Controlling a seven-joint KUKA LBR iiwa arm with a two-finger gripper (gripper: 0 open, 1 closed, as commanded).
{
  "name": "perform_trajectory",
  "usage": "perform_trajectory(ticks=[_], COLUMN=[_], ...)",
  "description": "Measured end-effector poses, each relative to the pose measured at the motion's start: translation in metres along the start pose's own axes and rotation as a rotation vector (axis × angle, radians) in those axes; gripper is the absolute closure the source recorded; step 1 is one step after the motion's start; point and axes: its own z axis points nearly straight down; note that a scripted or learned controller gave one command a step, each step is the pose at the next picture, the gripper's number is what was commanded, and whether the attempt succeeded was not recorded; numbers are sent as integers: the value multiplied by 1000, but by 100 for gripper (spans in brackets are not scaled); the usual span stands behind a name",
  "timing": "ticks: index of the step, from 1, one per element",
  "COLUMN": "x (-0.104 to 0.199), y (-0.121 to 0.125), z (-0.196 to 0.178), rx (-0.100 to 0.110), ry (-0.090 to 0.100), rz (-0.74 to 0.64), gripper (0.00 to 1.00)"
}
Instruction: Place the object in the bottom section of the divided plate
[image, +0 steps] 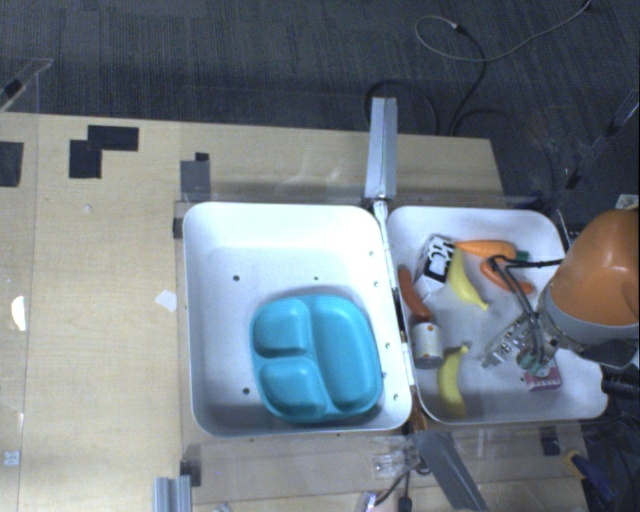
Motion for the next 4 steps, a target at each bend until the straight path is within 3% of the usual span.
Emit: perform_trajectory(ticks=[1, 2, 3, 4], x=[-12, 6, 10, 9], y=[-12, 4, 90, 88], z=[-121, -77, 0, 0], rx=[3, 4, -5, -4], ry=[5, 8, -1, -2], rz=[-50, 46, 126, 128], gripper=[100, 100, 100, 0])
